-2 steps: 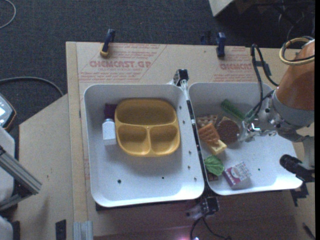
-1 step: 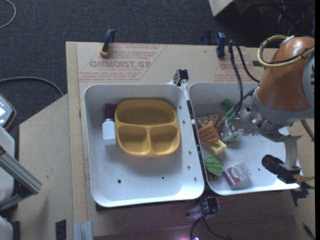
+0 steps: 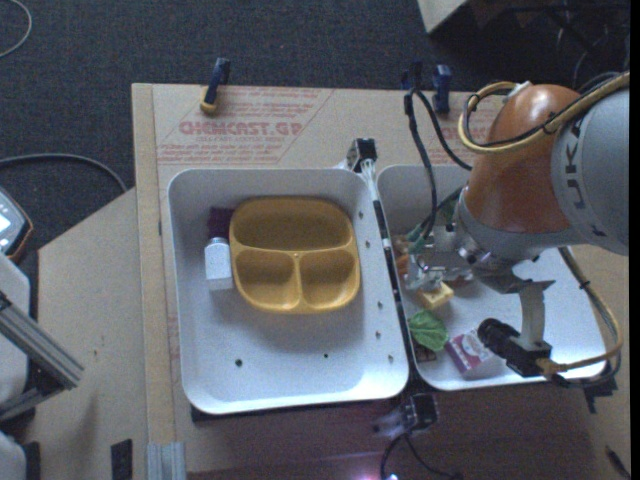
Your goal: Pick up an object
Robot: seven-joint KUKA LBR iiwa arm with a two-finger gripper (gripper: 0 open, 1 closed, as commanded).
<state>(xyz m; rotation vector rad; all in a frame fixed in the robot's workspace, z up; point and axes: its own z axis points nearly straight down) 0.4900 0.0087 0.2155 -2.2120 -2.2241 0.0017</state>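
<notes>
Hovering pincer (image 3: pixel 432 268) above yellow block (image 3: pixel 436 294) in right bin (image 3: pixel 580 340)

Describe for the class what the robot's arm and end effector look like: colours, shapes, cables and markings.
The arm is bulky and rounded, grey with an orange band, and carries dark lettering on its grey shell. Black and yellow cables loop around it. The end effector is a small metallic assembly, too cluttered to detail.

Arm (image 3: pixel 560 168): reaching in from the right edge of the frame, its grey and orange body bulking across the upper right.
Wrist: bending downward toward the middle right.
Claw (image 3: pixel 432 268): pointing down at the middle right, largely tucked under the wrist housing.
</notes>
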